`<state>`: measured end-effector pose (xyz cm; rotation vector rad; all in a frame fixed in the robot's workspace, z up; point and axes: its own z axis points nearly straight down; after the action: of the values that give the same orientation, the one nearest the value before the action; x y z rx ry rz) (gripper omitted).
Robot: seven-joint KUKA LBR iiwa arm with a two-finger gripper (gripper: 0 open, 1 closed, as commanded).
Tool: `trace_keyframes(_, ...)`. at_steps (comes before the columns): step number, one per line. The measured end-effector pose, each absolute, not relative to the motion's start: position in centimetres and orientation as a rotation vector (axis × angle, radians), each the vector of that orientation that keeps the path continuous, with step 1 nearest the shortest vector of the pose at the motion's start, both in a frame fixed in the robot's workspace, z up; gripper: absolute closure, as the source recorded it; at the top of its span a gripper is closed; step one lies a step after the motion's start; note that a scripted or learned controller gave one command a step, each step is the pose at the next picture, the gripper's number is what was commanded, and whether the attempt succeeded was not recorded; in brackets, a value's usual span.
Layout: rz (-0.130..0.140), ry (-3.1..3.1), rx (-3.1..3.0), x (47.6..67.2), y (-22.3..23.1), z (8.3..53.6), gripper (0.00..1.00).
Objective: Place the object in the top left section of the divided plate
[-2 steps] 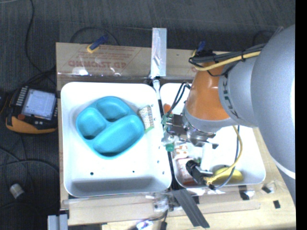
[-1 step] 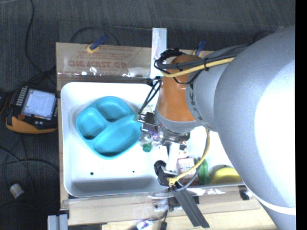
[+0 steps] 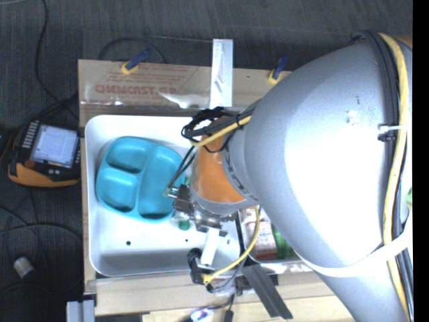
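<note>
While I look for the object itself, all I can make out is a small green thing (image 3: 183,225) just under the arm's wrist, lying on the white floor of the left bin (image 3: 107,257), just below the lower right corner of the divided plate (image 3: 137,175); I cannot say what it is. That plate is turquoise, three sections, and sits in the upper left part of the bin, tilted a little. Its sections look bare from my seat. I cannot tell the state of the gripper (image 3: 184,203): it sits at the plate's right edge, and the wrist hardware hides it from me. Above it I see the orange band (image 3: 211,176) and then the big grey arm (image 3: 322,159), which covers most of the right bin. A yellow cable (image 3: 228,263) loops below the wrist. Off the bench to the left lies an orange-edged handheld pendant (image 3: 47,151) on the dark carpet.
</note>
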<state>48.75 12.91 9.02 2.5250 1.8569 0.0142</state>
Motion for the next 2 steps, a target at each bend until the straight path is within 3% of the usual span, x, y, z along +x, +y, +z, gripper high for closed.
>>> trace_keyframes(1,-0.011,1.742,2.612,48.3,19.8,21.5,1.0)
trace_keyframes(2,-0.011,2.133,2.309,48.3,14.9,17.0,1.0)
